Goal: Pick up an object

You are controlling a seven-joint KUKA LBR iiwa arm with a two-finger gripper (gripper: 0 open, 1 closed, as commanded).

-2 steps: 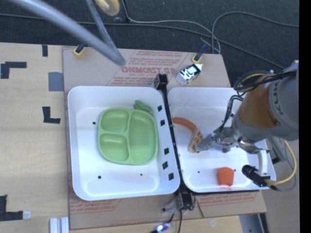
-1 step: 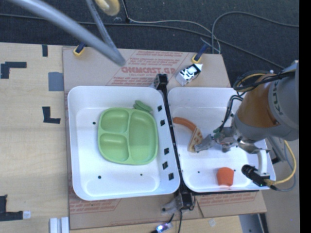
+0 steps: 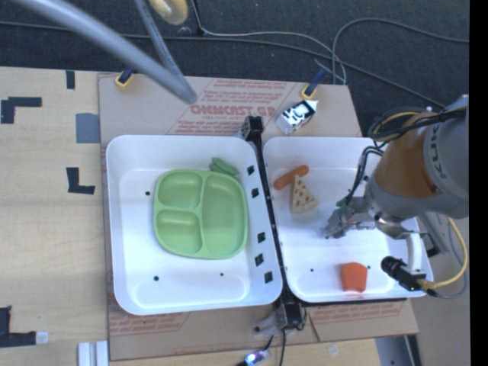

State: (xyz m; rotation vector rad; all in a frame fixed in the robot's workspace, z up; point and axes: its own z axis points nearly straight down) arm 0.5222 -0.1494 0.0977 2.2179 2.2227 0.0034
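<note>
1. Counting first: two white bins sit side by side on the bench, the left bin [image 3: 122, 204] and the right bin [image 3: 320, 284].
2. One green divided plate [image 3: 202, 212] lies in the middle of the left bin, with one small dark green piece [image 3: 223, 166] touching its far edge; what that piece is, I cannot make out.
3. The right bin holds three things: one orange carrot-like stick [image 3: 290, 178] near its far left corner, one pizza-slice wedge [image 3: 303, 197] just beside it, and one orange-red block [image 3: 353, 277] near the near edge.
4. My claw [image 3: 336, 226] is low over the middle of the right bin, apart from all three objects. It is small and dark against the bin floor, so I cannot tell how far it is spread, and I see nothing held in it.
5. My arm's orange band [image 3: 404, 166] covers the right bin's right wall.
</note>
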